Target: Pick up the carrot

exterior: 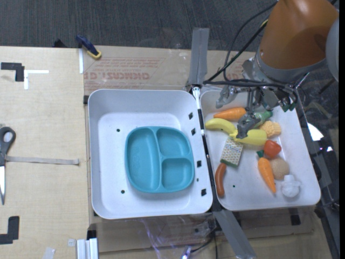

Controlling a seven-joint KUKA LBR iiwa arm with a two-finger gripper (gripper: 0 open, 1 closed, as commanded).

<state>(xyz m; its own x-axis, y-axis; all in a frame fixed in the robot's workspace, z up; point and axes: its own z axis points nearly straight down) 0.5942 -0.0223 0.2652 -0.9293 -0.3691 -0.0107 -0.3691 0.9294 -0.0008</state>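
Note:
Two carrots lie in the right bin point(307, 144). One carrot point(230, 113) lies crosswise near the bin's back left, just behind a yellow banana point(237, 131). The other carrot point(266, 174) points toward the front, beside a beige potato-like piece point(280, 169). My gripper point(246, 124) hangs low over the banana, just right of the back carrot's thick end and close to it. The grey wrist and cables above it hide part of the bin's back.
Around the gripper lie a corn cob point(271, 128), a red piece point(272, 148), a speckled block point(233, 152), a red sausage-like piece point(220, 179) and a white piece point(291, 186). The left bin point(102, 144) holds a teal divided plate point(160, 159).

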